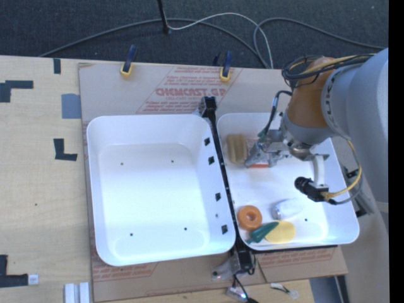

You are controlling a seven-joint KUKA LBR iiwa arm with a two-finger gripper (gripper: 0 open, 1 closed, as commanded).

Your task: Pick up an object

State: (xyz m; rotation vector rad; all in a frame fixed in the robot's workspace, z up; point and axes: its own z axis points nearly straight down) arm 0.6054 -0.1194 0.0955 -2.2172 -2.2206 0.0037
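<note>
My gripper point(265, 155) is low inside the right bin point(341, 229), near its far left part. A tan ribbed object point(236, 148) lies just left of it, close to the bin divider. A small reddish piece point(255, 165) shows right under the gripper's tip; whether it is held I cannot tell. Toward the bin's near edge lie an orange ring point(250, 216), a green piece point(258, 233), a yellow oval object point(282, 232) and a small clear object point(283, 207).
The left bin point(101, 188) sits beside the right one, with a black divider strip point(218, 169) between them. The grey arm with its orange band point(309, 100) reaches in from the right, over the right bin's far side. Cables trail behind the bench.
</note>
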